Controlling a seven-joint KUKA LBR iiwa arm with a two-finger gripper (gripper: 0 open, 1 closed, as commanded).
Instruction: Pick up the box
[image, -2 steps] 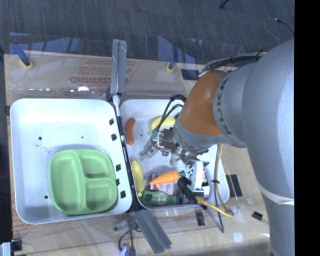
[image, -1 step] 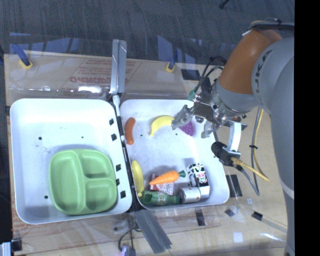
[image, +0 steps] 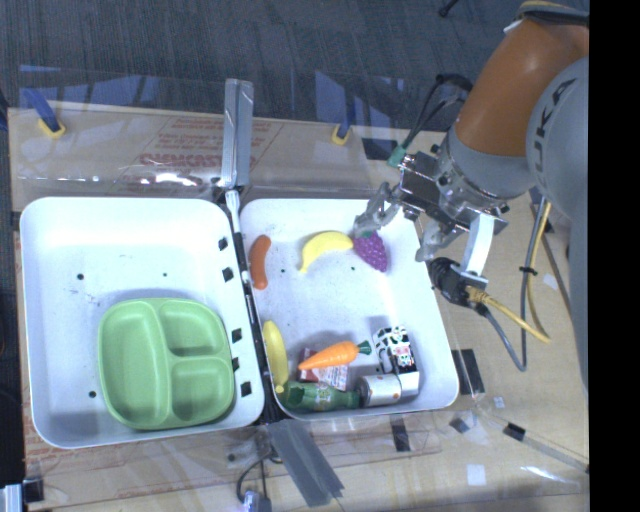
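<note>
- The left bin (image: 60, 240) fills the left half of the frame; a green sectioned plate (image: 166, 362) lies flat in its lower part, near the bottom rim.
- A grey divider strip (image: 237, 130) stands between the two bins at the upper middle of the frame, on the worktop (image: 300, 150).
- The right bin (image: 330, 290) sits in the middle of the frame, just beside the left one.
- An orange sausage-shaped toy (image: 259, 261) lies along the right bin's left wall, upper part.
- A yellow oblong piece (image: 275, 352) lies lower down against the same wall.
- A yellow banana (image: 323, 246) lies in the bin's upper middle, with a purple bunch of grapes (image: 372, 250) just to its right.
- A cluster sits at the bin's lower edge: a carrot (image: 330, 355) on top, a green bottle (image: 322, 398) along the bottom rim, a small red and white packet (image: 335, 377) between them, and a silver can (image: 382, 390) to the right.
- The box (image: 394, 349), white with black cow-like patches, stands at the lower right of the bin, touching the can's upper side.
- The tool (image: 378, 213) hangs over the bin's upper right, directly above the grapes and well apart from the box; whether its fingers are apart or together I cannot tell.
- The grey arm with its orange band (image: 520, 70) comes in from the upper right of the frame.
</note>
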